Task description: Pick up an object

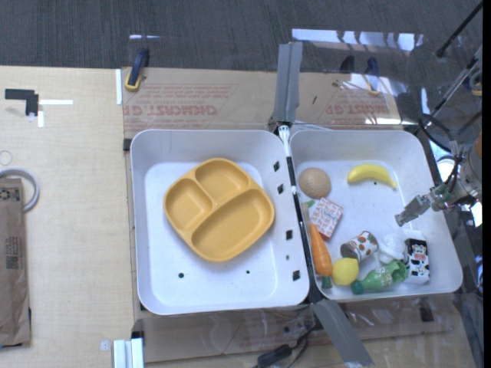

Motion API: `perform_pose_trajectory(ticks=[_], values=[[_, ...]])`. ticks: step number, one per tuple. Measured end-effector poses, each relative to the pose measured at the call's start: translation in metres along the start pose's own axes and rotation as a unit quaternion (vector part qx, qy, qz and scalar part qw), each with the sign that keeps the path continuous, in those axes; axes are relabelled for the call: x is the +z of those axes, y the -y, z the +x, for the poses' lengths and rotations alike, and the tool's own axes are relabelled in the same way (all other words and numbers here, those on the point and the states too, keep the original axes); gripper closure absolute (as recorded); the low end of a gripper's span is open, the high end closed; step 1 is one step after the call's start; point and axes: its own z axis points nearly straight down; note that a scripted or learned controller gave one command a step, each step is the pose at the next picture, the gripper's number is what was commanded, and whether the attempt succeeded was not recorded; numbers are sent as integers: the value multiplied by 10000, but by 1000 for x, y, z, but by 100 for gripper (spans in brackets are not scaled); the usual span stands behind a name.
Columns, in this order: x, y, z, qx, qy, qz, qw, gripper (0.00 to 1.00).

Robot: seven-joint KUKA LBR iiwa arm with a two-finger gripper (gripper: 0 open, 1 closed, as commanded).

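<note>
The right bin (410, 146) holds several items. A yellow banana (372, 175) lies toward the back, with a brown round fruit (314, 182) to its left. A red-and-white packet (326, 217), an orange carrot (320, 251), a lemon (345, 271), a small printed can (360, 245), a green bottle (380, 277) and a cow-patterned carton (416, 259) crowd the front. My gripper (409, 211) hangs over the bin's right side, above the carton and apart from the banana. Nothing shows in its grasp.
A yellow divided plate (219, 218) lies in the left bin (153, 282). A ridge (291, 205) separates the two bins. Cardboard sheets (199, 102) lie behind the bins. A brown paper bag (11, 251) sits on the wooden bench at far left.
</note>
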Motion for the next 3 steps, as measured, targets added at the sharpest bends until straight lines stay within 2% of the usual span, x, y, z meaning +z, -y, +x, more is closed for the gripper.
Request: perform_pose_trajectory(ticks=[1, 2, 3], values=[[-35, 14, 1, -221, 11, -14, 9998, 0], [-18, 0, -3, -61, 6, -8, 10000, 0], [-18, 0, -3, -57, 8, -8, 10000, 0]])
